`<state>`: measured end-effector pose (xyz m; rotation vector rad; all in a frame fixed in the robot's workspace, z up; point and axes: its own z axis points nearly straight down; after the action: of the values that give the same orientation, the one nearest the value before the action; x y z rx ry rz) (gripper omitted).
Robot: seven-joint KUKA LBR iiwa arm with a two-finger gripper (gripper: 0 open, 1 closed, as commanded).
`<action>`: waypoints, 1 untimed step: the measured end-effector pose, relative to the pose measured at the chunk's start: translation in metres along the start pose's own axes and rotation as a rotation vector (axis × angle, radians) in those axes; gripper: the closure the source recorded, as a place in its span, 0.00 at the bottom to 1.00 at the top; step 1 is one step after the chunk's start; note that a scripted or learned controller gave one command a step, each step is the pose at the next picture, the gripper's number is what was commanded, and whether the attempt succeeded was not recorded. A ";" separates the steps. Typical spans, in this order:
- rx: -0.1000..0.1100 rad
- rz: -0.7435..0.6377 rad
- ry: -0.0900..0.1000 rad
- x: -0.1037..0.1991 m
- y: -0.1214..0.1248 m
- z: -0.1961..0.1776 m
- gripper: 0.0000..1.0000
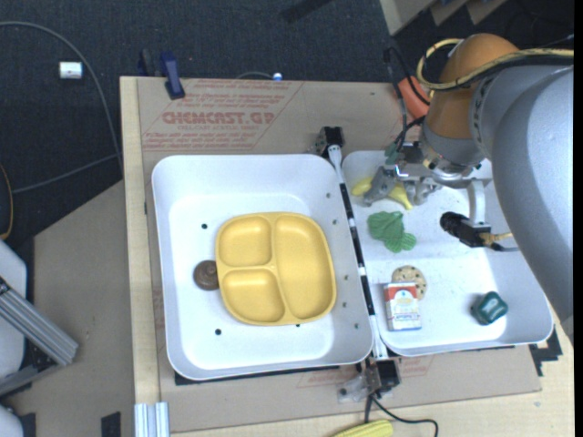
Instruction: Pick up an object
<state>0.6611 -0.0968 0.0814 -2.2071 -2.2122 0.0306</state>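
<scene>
The gripper (406,186) hangs low over the far left corner of the right bin (524,328). It is hard to see from above, so I cannot tell if it is open or shut. A yellow toy (365,188) lies right there in that corner. Part of it pokes out on the left of the gripper, and the rest is hidden under it. I cannot tell if the gripper is touching the toy or has hold of it.

The big grey arm (537,144) comes in from the right, with its orange band (474,62) just above the gripper.

Just on the near side of the yellow toy lies a green leafy thing (393,229). Nearer than that sits a round cookie (409,276) with dark dots. A little red and white box (402,307) touches the cookie on its near side. Off to the right, near the bin's near right corner, lies a small blue-green thing (489,309), well apart from the box.

The left bin (173,185) sits right beside the right one. A yellow plate (274,269) with three parts lies in the middle of it. A brown round thing (206,274) sits at the plate's left edge, partly tucked under it.

Both bins rest on a flat brown board (219,116) with red letters on it.
</scene>
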 end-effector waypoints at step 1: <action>-0.004 -0.001 0.004 -0.014 0.001 0.000 0.00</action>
<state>0.6619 -0.1104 0.0811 -2.2061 -2.2127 0.0216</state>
